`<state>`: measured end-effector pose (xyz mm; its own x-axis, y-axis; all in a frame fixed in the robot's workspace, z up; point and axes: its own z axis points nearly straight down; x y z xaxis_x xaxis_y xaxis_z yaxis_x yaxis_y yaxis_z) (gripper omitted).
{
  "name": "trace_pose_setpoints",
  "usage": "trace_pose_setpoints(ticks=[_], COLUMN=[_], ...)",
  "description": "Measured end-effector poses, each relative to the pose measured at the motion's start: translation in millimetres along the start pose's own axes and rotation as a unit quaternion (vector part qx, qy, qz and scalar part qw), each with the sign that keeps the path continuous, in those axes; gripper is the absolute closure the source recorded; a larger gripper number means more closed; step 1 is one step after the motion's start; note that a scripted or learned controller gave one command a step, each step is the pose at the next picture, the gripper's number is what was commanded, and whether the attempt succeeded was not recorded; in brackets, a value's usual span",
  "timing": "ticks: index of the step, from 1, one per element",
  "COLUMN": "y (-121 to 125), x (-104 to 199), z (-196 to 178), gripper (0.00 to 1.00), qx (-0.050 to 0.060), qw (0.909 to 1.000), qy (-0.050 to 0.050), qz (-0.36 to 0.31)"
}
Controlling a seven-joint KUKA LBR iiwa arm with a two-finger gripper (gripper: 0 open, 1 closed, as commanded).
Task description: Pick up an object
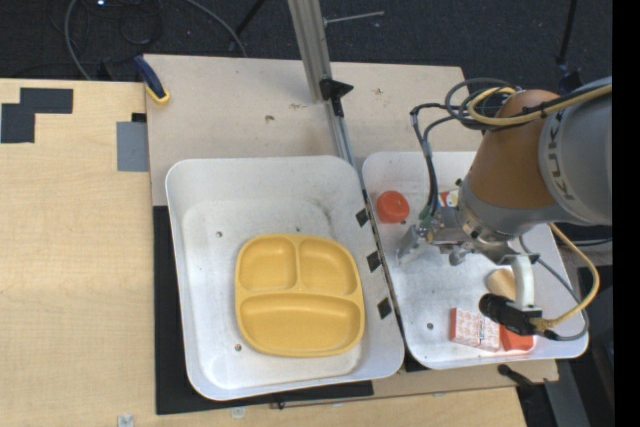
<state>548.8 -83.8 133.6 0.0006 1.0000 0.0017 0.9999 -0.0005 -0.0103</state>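
In the right bin (430, 335), a small orange-red object (392, 206) lies near the far left corner. A red and white packet (476, 328) rests by the front edge. My gripper (432, 243) hangs low over the middle of this bin, just right of and nearer than the orange-red object. It is not touching that object. The grey arm with its orange band (512, 160) hides the bin's right part. I see nothing between the fingers.
The left bin (200, 215) holds a yellow divided plate (298, 294). An upright aluminium post (310, 25) stands behind the bins. A pale tan lump (501, 282) shows partly under the wrist. Black clips mark the rim between the bins.
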Motion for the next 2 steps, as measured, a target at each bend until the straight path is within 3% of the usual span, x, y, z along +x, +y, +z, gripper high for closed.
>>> trace_pose_setpoints(ticks=[1,2], y=[2.8,5.6], x=[-1.1,1.9], z=[39.8,27.6], gripper=[0.00,1.00], qx=[-0.004,-0.009], qw=[1.0000,0.9999], qy=[0.001,0.004], qz=[0.000,0.001])
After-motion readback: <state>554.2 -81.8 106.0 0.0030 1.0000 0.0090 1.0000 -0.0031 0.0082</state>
